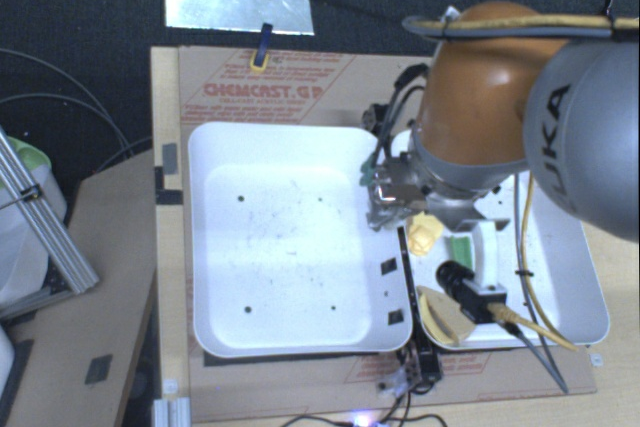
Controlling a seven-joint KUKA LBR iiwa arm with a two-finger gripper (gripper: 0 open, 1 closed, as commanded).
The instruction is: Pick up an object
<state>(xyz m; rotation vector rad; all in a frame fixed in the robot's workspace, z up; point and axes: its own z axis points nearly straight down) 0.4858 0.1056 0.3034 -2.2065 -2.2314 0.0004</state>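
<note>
You've got the arm [575, 115] reaching in from the right, orange band [480, 85] bulging over the seam btw the two bins. The wrist points steeply down. The gripper [388, 198] sits low at the left edge of the right bin [592, 313], just beside the wall of the left bin [215, 245]. You can't tell how far the gripper is spread or whether it has hold of anything, since the wrist body hides that. Objs in the right bin: a yellow item [425, 235] just beside the gripper, toward the view's bottom, a green item [461, 248] next to it, and a tan piece [436, 320] near the front rim.
</note>
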